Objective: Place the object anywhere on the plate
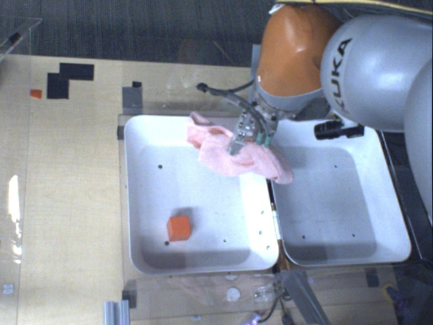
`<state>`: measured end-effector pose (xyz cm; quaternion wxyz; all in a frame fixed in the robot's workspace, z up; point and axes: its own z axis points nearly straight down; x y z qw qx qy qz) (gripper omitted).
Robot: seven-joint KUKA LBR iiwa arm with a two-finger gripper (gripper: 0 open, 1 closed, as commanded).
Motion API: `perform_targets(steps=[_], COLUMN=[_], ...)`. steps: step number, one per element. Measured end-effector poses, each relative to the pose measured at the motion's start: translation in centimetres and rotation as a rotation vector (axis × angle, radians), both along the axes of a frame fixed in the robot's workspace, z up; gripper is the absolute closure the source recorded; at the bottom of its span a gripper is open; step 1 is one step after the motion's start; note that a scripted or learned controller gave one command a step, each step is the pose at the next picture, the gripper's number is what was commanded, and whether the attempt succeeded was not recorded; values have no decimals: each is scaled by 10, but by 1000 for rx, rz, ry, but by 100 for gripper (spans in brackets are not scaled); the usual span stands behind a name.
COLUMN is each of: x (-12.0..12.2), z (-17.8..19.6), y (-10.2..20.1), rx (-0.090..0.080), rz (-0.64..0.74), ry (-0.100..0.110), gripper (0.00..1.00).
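Two white bins sit side by side on the tan bench, and the fingers (245, 135) are pinched on a pink cloth (233, 156) hanging straight below them over the left bin's (145, 202) far right corner.

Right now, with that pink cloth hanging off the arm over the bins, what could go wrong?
1. The pink cloth looks pinched only at its upper part by the pincer, with most of it drooping; it may slip free.
2. The cloth trails across the ridge between the left bin and the right bin, so it could snag or land straddling both.
3. A low sweep leftward might drag the cloth over the orange block.
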<state>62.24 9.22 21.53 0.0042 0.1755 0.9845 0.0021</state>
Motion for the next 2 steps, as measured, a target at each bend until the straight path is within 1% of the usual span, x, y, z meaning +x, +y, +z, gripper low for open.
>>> perform_targets(steps=[1, 2], x=[3, 3], z=[11, 11], y=[47, 47], rx=[-1, -1], rz=[354, 353], ry=[-4, -4], gripper=[100, 0])
